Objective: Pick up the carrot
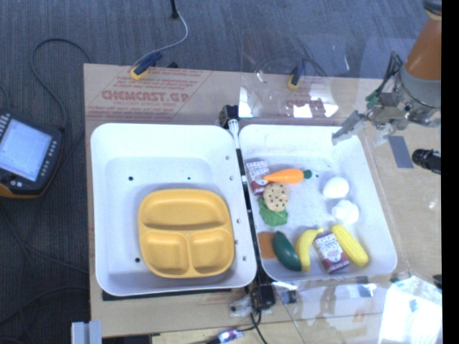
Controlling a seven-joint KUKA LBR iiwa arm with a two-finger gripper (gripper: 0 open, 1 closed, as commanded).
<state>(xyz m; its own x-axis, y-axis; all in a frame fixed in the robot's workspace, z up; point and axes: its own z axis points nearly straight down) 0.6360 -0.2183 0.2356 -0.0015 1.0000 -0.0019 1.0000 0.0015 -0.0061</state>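
My gripper (356, 125), whether spread or closed I cannot tell, hangs at the right bin's (380, 213) one o'clock corner; the carrot (284, 175) lies toward eight o'clock, untouched.

Glossy plastic carrot (285, 175) — smooth white bins (115, 156), matt yellow tray (186, 231).

A dark grey ribbed carpet floor (86, 20) fills the top and left of the camera view. On it stands the light brown board counter (208, 95), printed with faded red lettering near its far edge. 2 yellow-and-blue clamps (145, 64) grip that far edge. A thin black cable (54, 84) loops across the carpet at the left, near a black handheld control pendant with a pale screen (25, 153). Light is even and soft.
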